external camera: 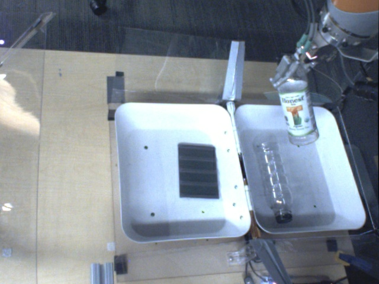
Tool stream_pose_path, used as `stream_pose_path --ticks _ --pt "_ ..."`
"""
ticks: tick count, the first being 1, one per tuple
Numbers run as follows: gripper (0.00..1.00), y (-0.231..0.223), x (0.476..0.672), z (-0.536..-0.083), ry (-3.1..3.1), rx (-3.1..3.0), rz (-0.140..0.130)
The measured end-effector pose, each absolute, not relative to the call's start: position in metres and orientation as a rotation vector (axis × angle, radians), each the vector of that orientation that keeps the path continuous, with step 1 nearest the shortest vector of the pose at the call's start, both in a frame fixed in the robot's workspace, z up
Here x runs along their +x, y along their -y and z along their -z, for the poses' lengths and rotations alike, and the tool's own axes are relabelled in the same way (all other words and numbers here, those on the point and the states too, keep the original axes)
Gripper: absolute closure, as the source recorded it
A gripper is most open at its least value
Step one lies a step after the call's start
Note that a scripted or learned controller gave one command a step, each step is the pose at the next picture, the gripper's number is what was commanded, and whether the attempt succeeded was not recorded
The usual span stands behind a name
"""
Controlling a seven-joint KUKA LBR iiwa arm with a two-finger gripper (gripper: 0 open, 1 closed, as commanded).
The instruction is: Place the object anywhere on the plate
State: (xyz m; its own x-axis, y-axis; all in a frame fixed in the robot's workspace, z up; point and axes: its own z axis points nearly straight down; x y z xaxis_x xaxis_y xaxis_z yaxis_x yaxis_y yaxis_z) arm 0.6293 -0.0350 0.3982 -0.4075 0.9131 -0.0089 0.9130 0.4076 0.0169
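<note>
My gripper (290,74) hangs over the far edge of the right bin (349,176), shut on the top of a clear bottle with a white and green label (298,114). The bottle hangs upright, its base above the bin's far part. A second clear bottle with a dark cap (274,179) lies on its side along the right bin's floor, cap toward the near edge. A dark ridged rectangular plate (198,170) lies flat in the middle of the left bin (136,158), well to the left of the gripper.
A grey metal divider bar (235,70) runs back from the gap between the two bins. A clear sheet covers the bench on the left. Cables and clamps sit at the bench's near edge (260,265).
</note>
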Motion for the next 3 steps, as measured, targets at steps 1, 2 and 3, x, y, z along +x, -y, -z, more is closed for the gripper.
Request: stream_pose_path --ticks 1,2,3 --pt "1.0 -0.042 0.562 -0.371 -2.581 1.782 -0.008" --pt "1.0 -0.014 0.6 -0.397 -2.727 1.541 -0.009" --pt "1.0 -0.056 0.548 -0.226 -2.698 1.606 -0.004"
